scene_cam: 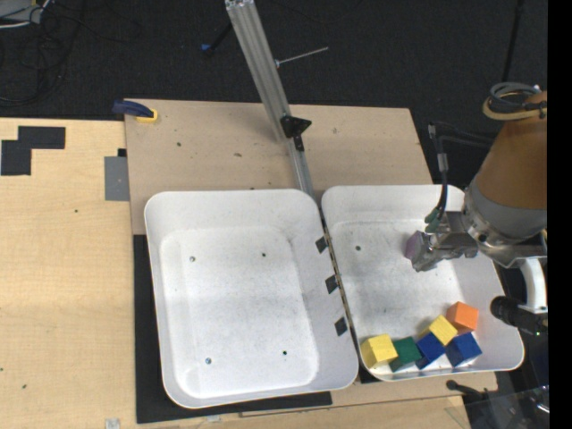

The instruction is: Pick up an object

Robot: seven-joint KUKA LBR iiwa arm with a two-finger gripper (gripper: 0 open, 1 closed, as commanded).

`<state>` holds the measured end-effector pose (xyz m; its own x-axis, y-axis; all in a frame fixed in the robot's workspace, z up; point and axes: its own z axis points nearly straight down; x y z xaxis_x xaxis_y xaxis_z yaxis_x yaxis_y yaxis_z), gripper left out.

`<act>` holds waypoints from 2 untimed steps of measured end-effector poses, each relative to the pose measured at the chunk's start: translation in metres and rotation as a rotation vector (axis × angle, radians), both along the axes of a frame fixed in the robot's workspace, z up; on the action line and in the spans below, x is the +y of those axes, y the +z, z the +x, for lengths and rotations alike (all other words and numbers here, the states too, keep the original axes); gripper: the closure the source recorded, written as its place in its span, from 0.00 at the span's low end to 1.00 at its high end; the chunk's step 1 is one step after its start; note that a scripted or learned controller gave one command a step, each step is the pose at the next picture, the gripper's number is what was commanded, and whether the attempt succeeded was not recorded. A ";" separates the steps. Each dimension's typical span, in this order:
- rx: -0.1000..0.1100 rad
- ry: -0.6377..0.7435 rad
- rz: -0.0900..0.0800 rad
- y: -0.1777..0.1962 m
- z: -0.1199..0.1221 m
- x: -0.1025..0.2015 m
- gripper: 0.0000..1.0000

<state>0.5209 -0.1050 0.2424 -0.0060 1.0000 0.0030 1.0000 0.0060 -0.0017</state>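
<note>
The arm [514, 181] reaches in from the right, its orange band above the grey wrist, which sits over the right bin's [384, 213] far right side. The gripper [427, 253] points down and leftward over that bin's upper middle, well apart from its near corner.

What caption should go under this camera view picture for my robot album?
Robot gripper hovers over the right bin near a purple block, colored blocks piled in its corner.
</note>
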 end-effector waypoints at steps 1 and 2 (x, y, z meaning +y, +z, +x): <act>0.002 -0.003 0.000 -0.008 -0.002 0.043 1.00; 0.003 -0.002 0.000 -0.020 -0.003 0.092 1.00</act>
<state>0.5178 -0.0127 0.2226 -0.0037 1.0000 0.0025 1.0000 0.0037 -0.0047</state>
